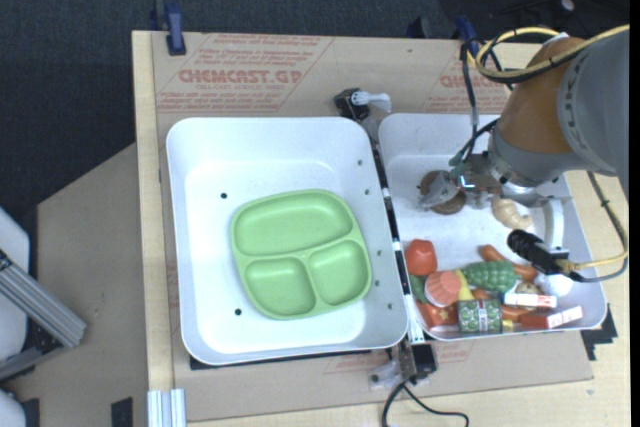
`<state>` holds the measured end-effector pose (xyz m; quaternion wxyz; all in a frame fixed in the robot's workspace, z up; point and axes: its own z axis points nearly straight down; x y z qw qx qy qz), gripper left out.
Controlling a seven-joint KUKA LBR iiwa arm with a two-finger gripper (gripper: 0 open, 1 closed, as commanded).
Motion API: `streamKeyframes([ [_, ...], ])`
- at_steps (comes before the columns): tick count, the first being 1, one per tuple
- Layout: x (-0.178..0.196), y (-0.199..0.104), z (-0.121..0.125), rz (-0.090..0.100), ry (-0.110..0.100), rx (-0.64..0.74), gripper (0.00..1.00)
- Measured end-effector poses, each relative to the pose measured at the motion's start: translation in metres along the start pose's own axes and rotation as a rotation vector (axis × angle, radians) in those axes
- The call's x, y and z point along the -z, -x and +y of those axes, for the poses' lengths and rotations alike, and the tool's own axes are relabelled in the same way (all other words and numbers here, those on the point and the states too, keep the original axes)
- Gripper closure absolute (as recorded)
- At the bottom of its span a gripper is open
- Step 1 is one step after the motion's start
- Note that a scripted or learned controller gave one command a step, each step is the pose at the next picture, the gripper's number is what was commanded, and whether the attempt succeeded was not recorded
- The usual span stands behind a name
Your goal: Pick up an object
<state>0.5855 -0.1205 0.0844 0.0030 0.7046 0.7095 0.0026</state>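
The gripper [455, 183] is low in the right bin [420, 140], under the grey arm [590, 105] with its orange band; whether anything is clamped there cannot be told. A small brown object [440, 192] lies right at its tip, touching or nearly so. Just right of the gripper sits a pale beige piece [512, 212]. Below it, toward the bin's near edge, toy foods crowd together: a red pepper [421, 257], a green can [481, 316], and more. Well to the gripper's left, the left bin [200, 215] holds a green divided plate [298, 253].
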Motion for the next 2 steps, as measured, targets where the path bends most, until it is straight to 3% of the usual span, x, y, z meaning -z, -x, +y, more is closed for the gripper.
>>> streamKeyframes([
  [1,0.0,0.0,0.078,-0.001,0.0,-0.003,0.0],
  [2,0.0,-0.003,0.016,0.003,-0.015,-0.009,0.0],
])
